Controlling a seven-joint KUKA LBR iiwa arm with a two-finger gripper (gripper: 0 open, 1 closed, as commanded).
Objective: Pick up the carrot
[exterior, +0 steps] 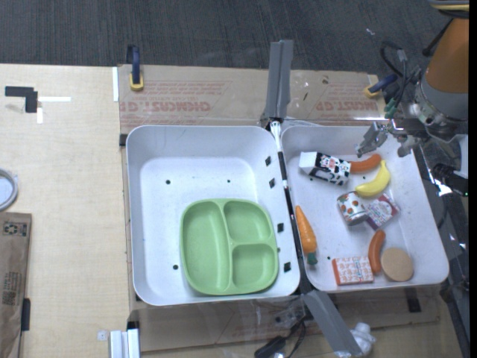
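A robotics lab: taped cardboard bench (67, 140), clamped white bins (141, 200).

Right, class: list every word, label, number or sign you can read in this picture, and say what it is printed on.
"GP" and a mirrored word, too blurred to read surely: red print on the cardboard strip behind the bins.
Recycling sign: on the brown paper bag at the left edge.
Print on the small red box and the crumpled wrapper: too small to read.

One fixed camera, set high above the tabletop (59, 170), looking down at a slant. Both bins sit mid-frame: left bin (149, 200), right bin (417, 222). Far enough back to take in dark floor beyond; arm (451, 66) enters from frame right.
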